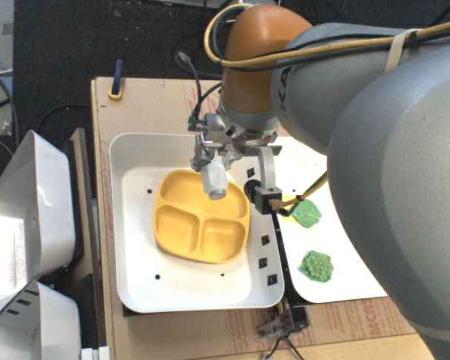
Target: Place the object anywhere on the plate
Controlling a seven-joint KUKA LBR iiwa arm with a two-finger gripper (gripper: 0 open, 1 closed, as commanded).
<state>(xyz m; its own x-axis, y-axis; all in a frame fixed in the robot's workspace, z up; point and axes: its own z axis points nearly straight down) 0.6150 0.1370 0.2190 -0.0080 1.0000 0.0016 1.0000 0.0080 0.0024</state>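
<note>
A yellow divided plate [201, 229] lies in the left white bin [135, 276]. My gripper [214, 177] hangs over the plate's far rim, close above its upper compartment. A pale grey stub at its tip points down at the plate, and I cannot make out whether that is a finger or a held thing. Two green objects lie in the right bin [345, 287]: a flat leafy one [308, 214] near the divider and a knobbly round one [317, 266] nearer the front. The arm hides most of the right bin.
The grey arm with its orange band [262, 43] crosses from the right over the right bin. A blue-and-yellow tool [117, 79] lies on the bench behind the bins. White containers [26, 216] stand off the bench's left edge.
</note>
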